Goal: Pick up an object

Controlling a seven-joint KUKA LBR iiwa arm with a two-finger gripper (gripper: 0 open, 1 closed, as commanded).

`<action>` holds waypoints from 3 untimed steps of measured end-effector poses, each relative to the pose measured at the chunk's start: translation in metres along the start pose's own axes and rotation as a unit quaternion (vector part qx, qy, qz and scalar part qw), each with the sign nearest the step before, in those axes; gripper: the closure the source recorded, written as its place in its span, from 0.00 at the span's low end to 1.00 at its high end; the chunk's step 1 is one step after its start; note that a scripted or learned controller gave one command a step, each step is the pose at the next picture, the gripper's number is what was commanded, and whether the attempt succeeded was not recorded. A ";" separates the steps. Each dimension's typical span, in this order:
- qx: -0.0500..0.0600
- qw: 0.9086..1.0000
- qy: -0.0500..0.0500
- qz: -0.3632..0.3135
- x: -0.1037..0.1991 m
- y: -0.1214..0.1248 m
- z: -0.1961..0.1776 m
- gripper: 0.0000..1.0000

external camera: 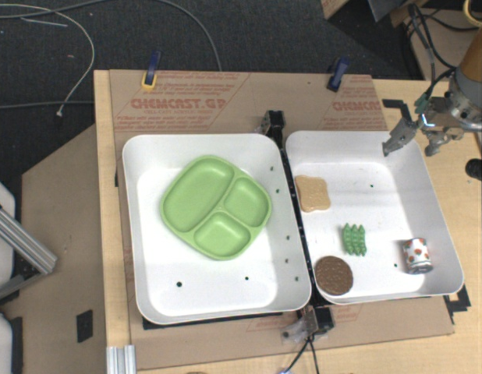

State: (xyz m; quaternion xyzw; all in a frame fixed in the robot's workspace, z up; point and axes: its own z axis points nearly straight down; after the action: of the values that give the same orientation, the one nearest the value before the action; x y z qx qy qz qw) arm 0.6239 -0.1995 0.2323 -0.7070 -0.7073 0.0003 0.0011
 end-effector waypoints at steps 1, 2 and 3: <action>-0.001 1.000 0.000 0.000 0.000 0.000 -0.001 0.00; 0.000 1.000 0.000 0.000 0.000 -0.002 0.059 0.00; 0.002 1.000 0.000 0.000 -0.009 0.002 0.108 0.00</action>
State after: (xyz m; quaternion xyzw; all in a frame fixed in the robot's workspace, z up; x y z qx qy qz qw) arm 0.6260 -0.2082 0.1246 -0.7072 -0.7071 0.0012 0.0024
